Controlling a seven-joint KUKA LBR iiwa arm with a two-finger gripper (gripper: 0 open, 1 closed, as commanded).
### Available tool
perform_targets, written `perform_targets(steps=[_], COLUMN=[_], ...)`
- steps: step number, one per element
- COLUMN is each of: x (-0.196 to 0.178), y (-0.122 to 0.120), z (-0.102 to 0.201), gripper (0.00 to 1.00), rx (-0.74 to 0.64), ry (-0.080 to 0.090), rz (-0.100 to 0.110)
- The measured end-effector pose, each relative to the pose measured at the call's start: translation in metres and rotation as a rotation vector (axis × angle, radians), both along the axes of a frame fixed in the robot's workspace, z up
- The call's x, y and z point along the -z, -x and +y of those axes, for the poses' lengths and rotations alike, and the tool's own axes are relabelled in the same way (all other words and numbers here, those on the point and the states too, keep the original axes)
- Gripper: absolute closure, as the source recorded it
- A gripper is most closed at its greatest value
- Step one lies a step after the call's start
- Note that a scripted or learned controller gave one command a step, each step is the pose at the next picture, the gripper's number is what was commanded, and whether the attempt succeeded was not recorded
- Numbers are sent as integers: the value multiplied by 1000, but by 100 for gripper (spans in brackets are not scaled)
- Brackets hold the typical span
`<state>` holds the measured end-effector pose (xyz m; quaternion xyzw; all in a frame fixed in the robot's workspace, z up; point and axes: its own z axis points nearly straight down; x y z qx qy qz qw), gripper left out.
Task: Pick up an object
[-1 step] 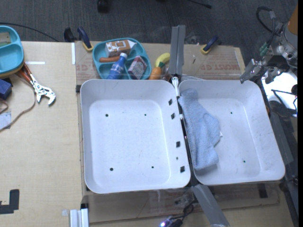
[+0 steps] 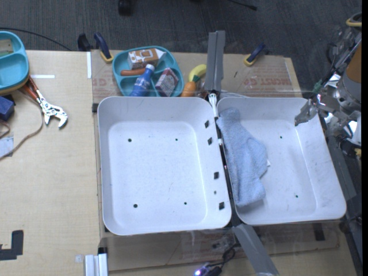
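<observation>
Blue tray point(image 2: 122, 73) w/ toy food behind left bin, wrench point(image 2: 50, 111) far left, yellow clamp point(image 2: 253, 55)

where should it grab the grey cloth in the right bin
Probably from straight above, at the bunched wide middle of the grey cloth, near its right edge. It lies flat and limp along the right bin's left wall, so raised folds give more purchase than the flat ends.

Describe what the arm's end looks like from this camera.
At the right edge, the gripper is grey and silver metal, with slim dark pointed fingers and bright reflective patches. Dark cables trail below it. An orange-tan patch sits on the arm above.
</observation>
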<state>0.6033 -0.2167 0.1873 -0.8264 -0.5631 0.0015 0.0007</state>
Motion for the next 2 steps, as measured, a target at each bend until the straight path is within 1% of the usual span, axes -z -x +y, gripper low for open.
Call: perform_targets(steps=[1,2], x=[13,47], y=[65,117], z=[29,42], gripper=[0,0], rx=[251,507], ry=[-1,0], rz=[1,2])
